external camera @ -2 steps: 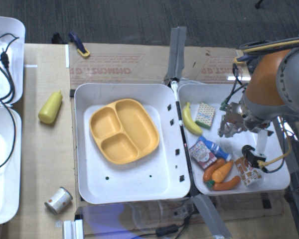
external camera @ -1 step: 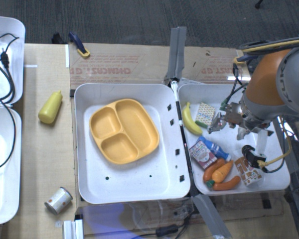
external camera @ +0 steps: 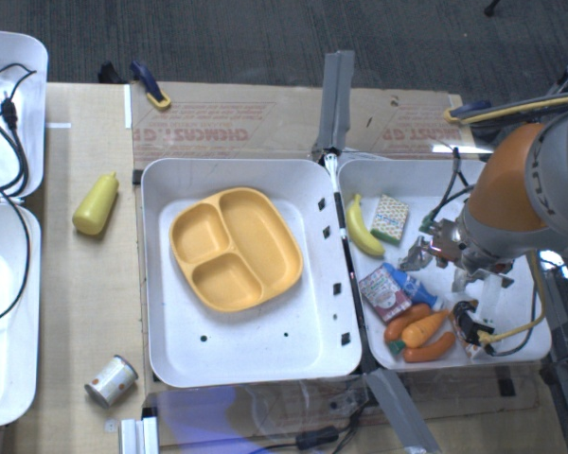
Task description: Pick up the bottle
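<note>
my fingers: hanging over the right white bin, gripper around its middle. honestly can't tell if they're apart or together, too much metal clutter there

bottle: the only thing I'd call one is the yellow plastic squeeze bottle, lying on the desk way off to my far side, past the left white bin and outside both bins

risk 1: I'm well apart from it, so a grab from here probably lands on the wrong stuff. Right beside me: blue-and-red snack packet, yellow banana, orange carrots

risk 2: the reach goes across the yellow divided plate and both bin walls; coming in low could clip them

risk 3: bottle's on its side and rounded, I reckon it rolls or squirts out of a sloppy pinch

surface: light wood desk, cardboard sheet behind the bins, small tin can near the front

room: dark carpet beyond
</note>
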Action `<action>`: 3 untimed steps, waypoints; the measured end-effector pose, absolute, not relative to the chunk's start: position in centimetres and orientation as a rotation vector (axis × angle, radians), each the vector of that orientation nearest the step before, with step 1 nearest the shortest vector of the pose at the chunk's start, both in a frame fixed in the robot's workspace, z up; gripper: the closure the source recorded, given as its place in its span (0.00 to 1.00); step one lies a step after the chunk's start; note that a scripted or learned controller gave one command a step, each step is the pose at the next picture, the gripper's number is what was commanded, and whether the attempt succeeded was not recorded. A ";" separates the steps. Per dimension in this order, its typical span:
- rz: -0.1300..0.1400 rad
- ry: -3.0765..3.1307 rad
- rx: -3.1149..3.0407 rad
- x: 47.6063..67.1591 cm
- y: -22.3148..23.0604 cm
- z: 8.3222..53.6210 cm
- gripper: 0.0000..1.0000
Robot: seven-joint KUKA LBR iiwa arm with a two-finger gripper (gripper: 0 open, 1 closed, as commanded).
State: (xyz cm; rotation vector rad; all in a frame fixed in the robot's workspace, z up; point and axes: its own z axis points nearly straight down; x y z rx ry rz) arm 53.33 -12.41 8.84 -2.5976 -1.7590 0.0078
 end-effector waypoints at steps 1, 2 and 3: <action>0.008 -1.453 -2.778 50.3 -9.5 8.9 0.00; 0.016 -1.440 -2.805 50.3 -10.8 9.7 1.00; 0.012 -1.166 -2.916 47.8 -4.1 23.2 1.00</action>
